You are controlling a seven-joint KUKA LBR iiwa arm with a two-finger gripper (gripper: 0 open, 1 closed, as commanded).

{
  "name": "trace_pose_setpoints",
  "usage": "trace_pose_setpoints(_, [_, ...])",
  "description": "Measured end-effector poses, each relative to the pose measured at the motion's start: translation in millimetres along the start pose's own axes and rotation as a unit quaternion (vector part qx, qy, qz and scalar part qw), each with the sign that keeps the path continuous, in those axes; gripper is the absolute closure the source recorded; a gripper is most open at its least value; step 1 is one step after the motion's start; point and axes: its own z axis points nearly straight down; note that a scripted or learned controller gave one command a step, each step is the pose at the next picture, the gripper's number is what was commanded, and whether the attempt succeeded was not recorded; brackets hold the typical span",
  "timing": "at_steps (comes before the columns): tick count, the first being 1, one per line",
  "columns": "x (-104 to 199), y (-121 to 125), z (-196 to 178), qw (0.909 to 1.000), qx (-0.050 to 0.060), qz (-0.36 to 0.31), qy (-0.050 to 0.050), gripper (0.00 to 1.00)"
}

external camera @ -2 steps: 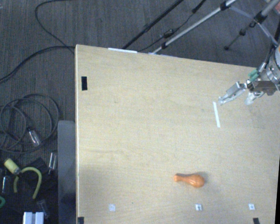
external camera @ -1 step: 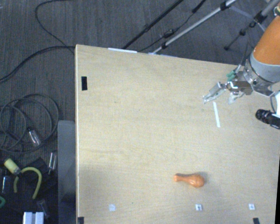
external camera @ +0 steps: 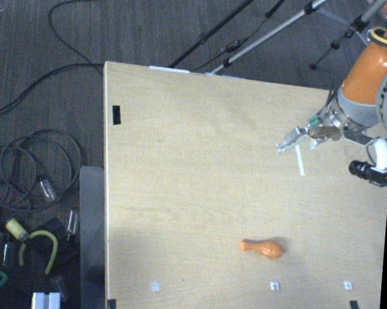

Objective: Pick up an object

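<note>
A small orange pear-shaped object [external camera: 263, 248] lies on its side on the pale wooden surface [external camera: 177, 183], nearer the front edge and right of centre, alone and easy to reach from above. The gripper [external camera: 297, 145] hangs well apart from it, toward the surface's far right corner, its two thin fingers spread open and holding nothing. The pick looks not yet begun. Cables [external camera: 24, 169] lie on the floor left of the surface.

There's my target: a small orange pear-shaped rubbery object [external camera: 264, 248] lying on its side on the pale wooden benchtop [external camera: 192, 170], narrow end pointing left, well below me.
</note>
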Motion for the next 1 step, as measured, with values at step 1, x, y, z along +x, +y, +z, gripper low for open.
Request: trace_pose_setpoints(1, [1.5,0.9,81.1,0.9975,0.000,-0.071,0.000,0.00])
